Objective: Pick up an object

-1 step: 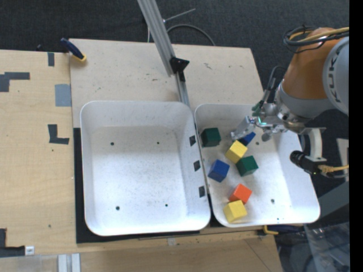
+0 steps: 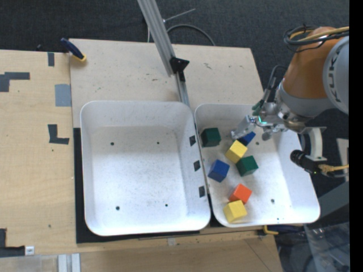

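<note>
The right bin [image 2: 295, 205] holds several small blocks. A dark green block [image 2: 211, 136] lies near its left wall, with a yellow block [image 2: 237, 151] and a green block [image 2: 247, 165] further right. Lower down are a blue block [image 2: 218, 170], an orange block [image 2: 241, 193] and a second yellow block [image 2: 235, 210]. My gripper [image 2: 251, 128] hangs over the bin's upper middle, reaching in from the right. A small blue block [image 2: 247, 138] shows directly beneath its tip, partly hidden by it. Whether that block is gripped is unclear.
The left bin [image 2: 91, 152] sits beside the right one, sharing a middle wall. A slanted metal rail [image 2: 159, 27] runs from the top down to the bins' junction. The arm's orange and grey body [image 2: 312, 78] fills the upper right. A blue and yellow clamp [image 2: 72, 49] lies on the board at the far left.
</note>
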Available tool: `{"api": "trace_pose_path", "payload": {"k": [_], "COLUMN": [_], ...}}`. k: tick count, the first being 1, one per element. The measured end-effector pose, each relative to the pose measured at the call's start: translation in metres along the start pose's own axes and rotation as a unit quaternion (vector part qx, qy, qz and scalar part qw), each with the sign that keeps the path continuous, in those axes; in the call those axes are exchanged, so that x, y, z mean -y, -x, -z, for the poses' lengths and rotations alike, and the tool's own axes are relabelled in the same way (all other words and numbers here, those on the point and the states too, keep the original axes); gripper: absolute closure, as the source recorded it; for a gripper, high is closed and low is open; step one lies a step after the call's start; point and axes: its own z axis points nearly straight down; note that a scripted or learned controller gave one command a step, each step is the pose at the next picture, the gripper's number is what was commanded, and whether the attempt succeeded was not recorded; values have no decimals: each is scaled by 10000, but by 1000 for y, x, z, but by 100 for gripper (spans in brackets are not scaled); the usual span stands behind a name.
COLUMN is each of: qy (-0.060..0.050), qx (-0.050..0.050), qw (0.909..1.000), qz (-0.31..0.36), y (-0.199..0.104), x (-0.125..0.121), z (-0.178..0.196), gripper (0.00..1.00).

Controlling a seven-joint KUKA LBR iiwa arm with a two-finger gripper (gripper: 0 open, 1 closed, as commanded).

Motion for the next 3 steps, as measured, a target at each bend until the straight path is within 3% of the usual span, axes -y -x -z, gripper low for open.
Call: {"api": "trace_pose_path", "payload": {"k": [2,3], "qy": [-32,-15], "qx": [1,2], "qw": [10000,10000], "qz": [-7,-3], "y": [-2,-3], "x": [0,0], "z": [-112,-124], "gripper": [0,0]}}
